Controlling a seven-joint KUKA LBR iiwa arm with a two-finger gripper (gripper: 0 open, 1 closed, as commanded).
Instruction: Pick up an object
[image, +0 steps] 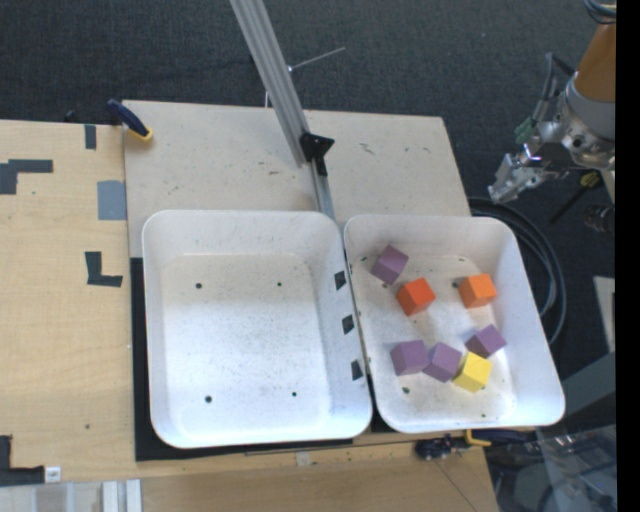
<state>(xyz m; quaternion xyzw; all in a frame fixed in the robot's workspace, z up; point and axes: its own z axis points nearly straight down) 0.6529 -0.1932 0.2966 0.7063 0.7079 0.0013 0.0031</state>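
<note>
The right bin (533, 330) holds several small cubes. A purple cube (389, 265) lies near its back left, with a red-orange cube (416, 296) just in front of it. An orange cube (477, 290) sits toward the right wall. At the front, three purple cubes (408, 357) (442, 362) (486, 341) cluster around a yellow cube (473, 372). My gripper (508, 186) hangs outside the bin, beyond its back right corner and well apart from every cube. Nothing is visible in it.
The left bin (150, 260) stands beside the right one. A slanted metal rail (285, 90) runs down to the gap between the bins at the back. Black cables (548, 270) loop along the right bin's outer side.
</note>
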